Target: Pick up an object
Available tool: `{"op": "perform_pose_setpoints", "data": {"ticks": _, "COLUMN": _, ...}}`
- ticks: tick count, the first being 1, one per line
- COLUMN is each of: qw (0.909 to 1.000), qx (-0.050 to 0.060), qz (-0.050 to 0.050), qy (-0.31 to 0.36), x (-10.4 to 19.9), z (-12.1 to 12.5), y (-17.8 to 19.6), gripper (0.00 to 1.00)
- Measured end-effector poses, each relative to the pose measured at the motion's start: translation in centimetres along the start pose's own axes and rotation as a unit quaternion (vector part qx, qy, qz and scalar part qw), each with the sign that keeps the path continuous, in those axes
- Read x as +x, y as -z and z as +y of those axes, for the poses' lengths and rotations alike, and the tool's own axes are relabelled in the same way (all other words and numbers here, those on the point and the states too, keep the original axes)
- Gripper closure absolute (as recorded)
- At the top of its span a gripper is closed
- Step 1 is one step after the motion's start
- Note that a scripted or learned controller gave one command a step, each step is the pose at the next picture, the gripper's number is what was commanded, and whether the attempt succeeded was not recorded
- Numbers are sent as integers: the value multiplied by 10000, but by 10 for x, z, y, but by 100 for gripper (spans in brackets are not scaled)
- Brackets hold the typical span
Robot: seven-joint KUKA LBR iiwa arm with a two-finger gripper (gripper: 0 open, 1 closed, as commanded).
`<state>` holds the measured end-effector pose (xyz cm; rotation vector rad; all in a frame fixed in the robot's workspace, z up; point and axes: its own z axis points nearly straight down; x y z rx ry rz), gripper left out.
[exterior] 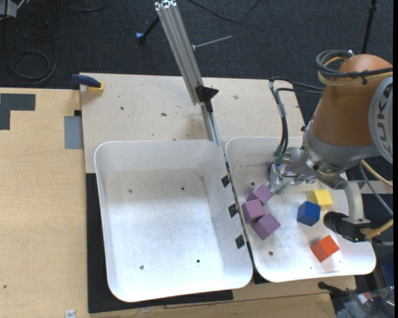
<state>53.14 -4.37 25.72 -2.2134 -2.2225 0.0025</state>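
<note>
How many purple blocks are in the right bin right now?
3, clustered by the divider in the right bin: purple block nearest the gripper, one beneath it, one lowest. The arm may hide others.

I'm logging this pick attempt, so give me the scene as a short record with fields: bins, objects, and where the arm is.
bins: two shallow white bins side by side, left bin, right bin
purple blocks: three, clustered at the right bin's left wall
blue cube, mid right bin
yellow cube, just beyond the blue one
orange-red cube, near the front of the right bin
arm: reaches over the right bin
gripper, low beside the top purple block
grasp: cannot tell
</note>
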Motion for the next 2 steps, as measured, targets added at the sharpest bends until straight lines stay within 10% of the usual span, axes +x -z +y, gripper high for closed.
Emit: {"op": "perform_pose_setpoints", "data": {"ticks": 2, "qw": 10000, "qx": -8, "qz": -9, "qy": -5, "x": 97, "z": 40, "y": -22, "gripper": 100}}
